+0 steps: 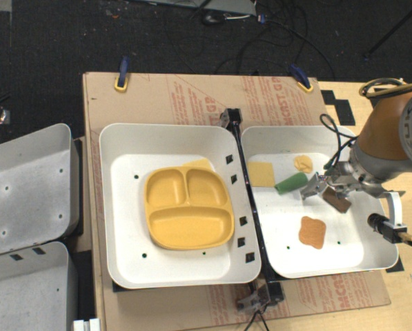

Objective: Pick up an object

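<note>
Over the right bin [371, 257], the end effector [321, 187] sits low among the objects, its tip just beside the green block [291, 183] and close to a dark brown piece [339, 202]. Nothing shows between its fingers (the wrist hides much of them), so I cannot tell whether they are spread or closed, and I judge the pick not yet made: every object rests on the bin floor. Left to do: close on one item and lift it. Nearby lie a yellow square [261, 173] touching the green block, a small yellow bit [303, 162] and an orange slab [312, 232] well apart. A yellow divided tray [189, 208] fills the left bin [123, 254]. Crowding around the green block could spoil a clean grasp.
</note>
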